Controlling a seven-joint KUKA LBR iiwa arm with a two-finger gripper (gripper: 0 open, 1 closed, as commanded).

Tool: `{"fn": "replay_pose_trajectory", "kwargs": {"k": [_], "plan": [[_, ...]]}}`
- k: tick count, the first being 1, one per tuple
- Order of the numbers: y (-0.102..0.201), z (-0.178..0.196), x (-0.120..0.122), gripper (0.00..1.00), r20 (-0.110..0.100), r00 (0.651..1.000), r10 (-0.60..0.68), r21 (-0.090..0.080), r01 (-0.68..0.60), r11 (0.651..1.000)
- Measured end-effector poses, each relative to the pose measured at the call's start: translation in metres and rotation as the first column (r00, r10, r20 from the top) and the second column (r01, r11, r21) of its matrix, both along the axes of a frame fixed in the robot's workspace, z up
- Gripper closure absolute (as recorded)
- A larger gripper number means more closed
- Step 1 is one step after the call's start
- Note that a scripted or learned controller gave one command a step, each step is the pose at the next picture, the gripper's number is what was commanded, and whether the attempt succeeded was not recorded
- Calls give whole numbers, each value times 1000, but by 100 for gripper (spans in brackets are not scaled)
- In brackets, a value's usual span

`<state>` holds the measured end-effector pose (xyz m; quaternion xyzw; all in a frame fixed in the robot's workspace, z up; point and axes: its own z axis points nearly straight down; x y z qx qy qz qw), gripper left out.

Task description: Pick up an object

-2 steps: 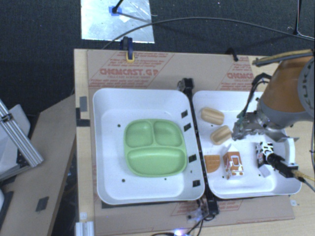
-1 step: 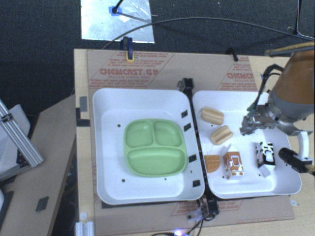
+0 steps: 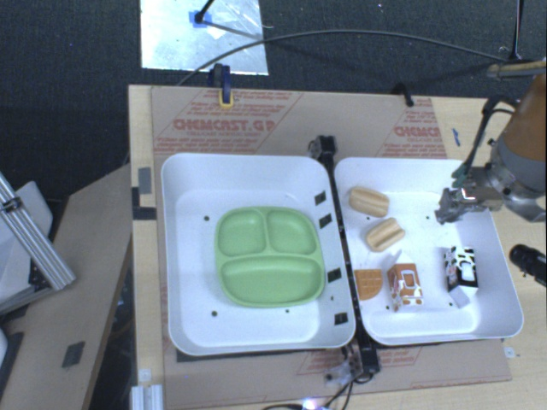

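My gripper (image 3: 455, 202) hangs over the right bin (image 3: 504, 314), near its far right wall. I cannot tell how it stands, apart or together; nothing shows in it.

Candidates, all in the right bin: two bread rolls (image 3: 368, 201) (image 3: 385, 233) toward the divider, a round cracker (image 3: 368, 284), an orange carton (image 3: 405, 285), and a black-and-white carton (image 3: 461, 277) nearest my side.

Judgement: the black-and-white carton is the closest target and lies clear of its neighbours. Best done by centring above it, aligning across its narrow sides, then descending straight.

Room: the carton sits near the bin's right wall, so the outer side has less margin. The cracker and orange carton are almost touching, a poor choice. Open floor lies between the rolls and the carton. The left bin (image 3: 184, 195) bears a green plate (image 3: 270, 257).
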<state>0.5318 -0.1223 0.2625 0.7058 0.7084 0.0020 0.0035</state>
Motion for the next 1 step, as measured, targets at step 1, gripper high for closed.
{"fn": "replay_pose_trajectory", "kwargs": {"k": [1], "plan": [[0, 24, 1, 100, -3, 1000, 1, 1, -1, 1000]]}}
